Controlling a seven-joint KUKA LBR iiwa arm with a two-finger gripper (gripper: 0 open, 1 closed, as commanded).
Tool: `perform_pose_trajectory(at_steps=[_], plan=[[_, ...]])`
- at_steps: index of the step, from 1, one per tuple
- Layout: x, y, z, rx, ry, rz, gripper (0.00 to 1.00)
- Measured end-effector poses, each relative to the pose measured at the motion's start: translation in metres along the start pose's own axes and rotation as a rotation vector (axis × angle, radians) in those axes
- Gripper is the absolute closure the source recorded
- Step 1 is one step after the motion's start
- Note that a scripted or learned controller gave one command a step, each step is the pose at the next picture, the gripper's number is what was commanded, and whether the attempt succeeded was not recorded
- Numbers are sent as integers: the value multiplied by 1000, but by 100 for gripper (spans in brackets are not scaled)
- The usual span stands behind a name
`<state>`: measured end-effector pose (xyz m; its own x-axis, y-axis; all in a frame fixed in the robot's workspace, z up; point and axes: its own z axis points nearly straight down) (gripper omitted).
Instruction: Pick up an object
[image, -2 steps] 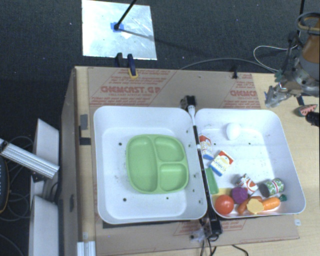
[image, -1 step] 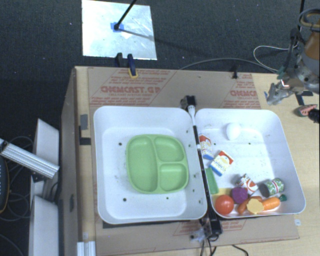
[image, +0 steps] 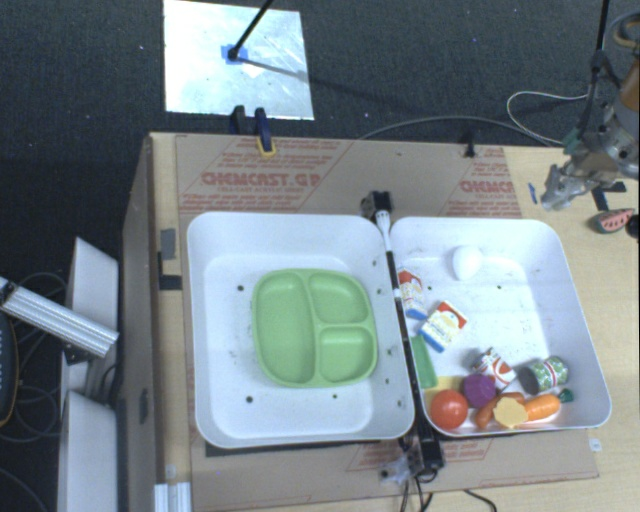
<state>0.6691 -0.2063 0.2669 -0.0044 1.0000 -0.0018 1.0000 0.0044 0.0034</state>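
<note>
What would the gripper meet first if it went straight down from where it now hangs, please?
Probably the bare bench just beyond the right bin's far corner, not the toys; the gripper seems to hang outside the rim, though depth is unclear.

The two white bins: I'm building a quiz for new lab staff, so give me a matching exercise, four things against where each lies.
Things:
1. green divided plate
2. white egg
3. red tomato
4. gripper

Places:
A. near front edge of the right bin, toward its left corner
B. above the bench, beyond the right bin's far right corner
C. middle of the left bin
D. far part of the right bin

Pairs: 1-C, 2-D, 3-A, 4-B
</note>
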Motion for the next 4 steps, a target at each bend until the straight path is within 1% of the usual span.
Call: perform_pose_trajectory(at_steps=[4], plan=[[0, 0, 0, 0, -1, -1, 100]])
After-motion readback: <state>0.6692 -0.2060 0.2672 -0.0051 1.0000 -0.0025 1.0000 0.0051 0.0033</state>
